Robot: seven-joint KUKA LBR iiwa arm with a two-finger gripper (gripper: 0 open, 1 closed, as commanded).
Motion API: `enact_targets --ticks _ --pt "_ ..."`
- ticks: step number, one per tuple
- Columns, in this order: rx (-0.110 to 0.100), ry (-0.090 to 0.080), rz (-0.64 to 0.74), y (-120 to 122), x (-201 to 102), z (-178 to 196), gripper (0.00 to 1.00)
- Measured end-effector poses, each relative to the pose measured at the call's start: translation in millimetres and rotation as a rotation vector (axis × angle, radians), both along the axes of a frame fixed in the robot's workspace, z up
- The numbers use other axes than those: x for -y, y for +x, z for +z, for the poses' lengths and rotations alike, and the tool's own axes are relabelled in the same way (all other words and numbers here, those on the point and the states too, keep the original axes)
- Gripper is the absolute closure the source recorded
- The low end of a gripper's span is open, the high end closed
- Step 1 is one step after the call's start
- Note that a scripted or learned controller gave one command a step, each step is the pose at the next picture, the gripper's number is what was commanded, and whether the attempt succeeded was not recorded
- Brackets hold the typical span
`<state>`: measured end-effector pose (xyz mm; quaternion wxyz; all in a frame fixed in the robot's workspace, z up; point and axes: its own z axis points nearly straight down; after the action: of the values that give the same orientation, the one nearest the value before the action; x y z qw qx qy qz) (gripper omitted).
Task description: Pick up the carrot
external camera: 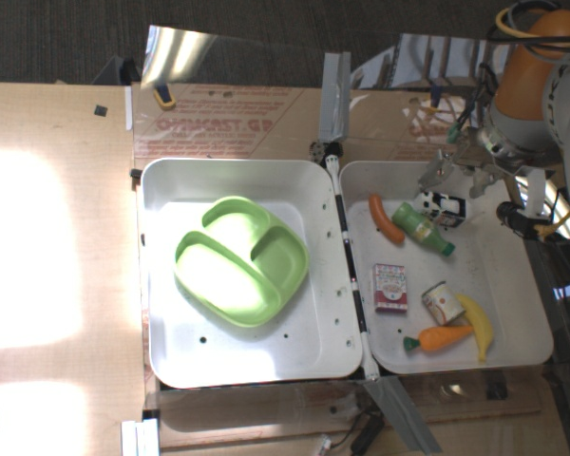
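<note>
The carrot (444, 338), orange with a green stub at its left end, lies near the front edge of the right bin (513, 274), touching the banana (478, 325). My gripper (446, 179) hangs over the back of the same bin, well behind the carrot and apart from it. It sits just above a small black-and-white object (443, 206). Nothing shows held in the gripper.
The right bin also holds an orange-red sausage-shaped piece (386, 218), a green bottle (422, 228), a pink box (390, 287) and a small can (441, 302). A green divided plate (242, 260) lies in the left bin (171, 350). A metal divider runs between the bins.
</note>
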<state>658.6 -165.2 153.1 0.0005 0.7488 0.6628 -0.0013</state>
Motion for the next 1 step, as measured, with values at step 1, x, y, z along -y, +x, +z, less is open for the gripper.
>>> enact_targets --ticks 1 --pt "0.018 -0.007 0.221 5.3 -55.8 -34.0 0.0"
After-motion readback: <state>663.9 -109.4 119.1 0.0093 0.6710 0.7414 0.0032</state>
